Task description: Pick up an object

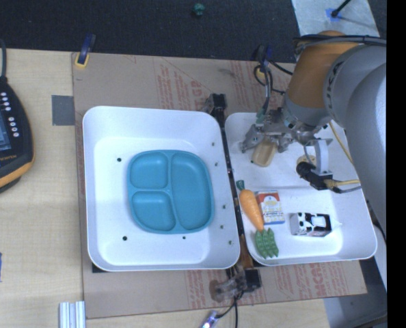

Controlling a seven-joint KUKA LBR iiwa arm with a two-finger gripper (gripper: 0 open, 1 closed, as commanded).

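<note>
You look down from one fixed camera above the pale wooden tabletop [32, 238], tilted at a slant, far enough back to take in both shallow white plastic bins [107, 132], with the grey, orange-banded arm [340, 80] entering from your right.

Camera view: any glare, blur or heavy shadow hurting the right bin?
Camera view: soft overall, labels on the small carton unreadable; white right bin bright but not blown out; the arm looms large and blurry at right, covering that bin's far corner; light shadow under the gripper.
</note>
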